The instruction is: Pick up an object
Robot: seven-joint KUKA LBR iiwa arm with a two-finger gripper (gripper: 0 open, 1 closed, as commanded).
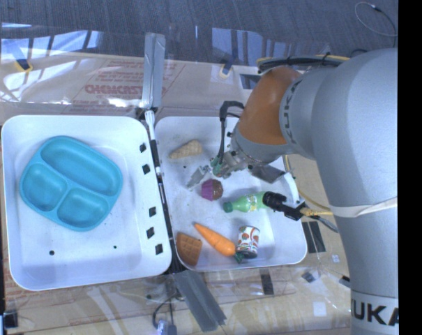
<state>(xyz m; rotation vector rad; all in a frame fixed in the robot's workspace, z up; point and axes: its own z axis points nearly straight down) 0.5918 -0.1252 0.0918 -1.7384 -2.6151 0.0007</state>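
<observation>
Camera view: gripper [212, 169] sits low in right bin [289, 257], can't tell its jaw state; carrot [215, 239], can [247, 242], bottle [247, 203] nearby. Left bin [15, 257] holds blue tray [71, 182].

two white bins: the left bin [15, 257] holds one blue divided plate [71, 182]. the right bin [294, 253] holds six toys: one cone-shaped piece [187, 149], one purple ball [211, 190], one green bottle [247, 203], one carrot [215, 239], one small can [247, 241], one brown wafer [189, 248].
</observation>
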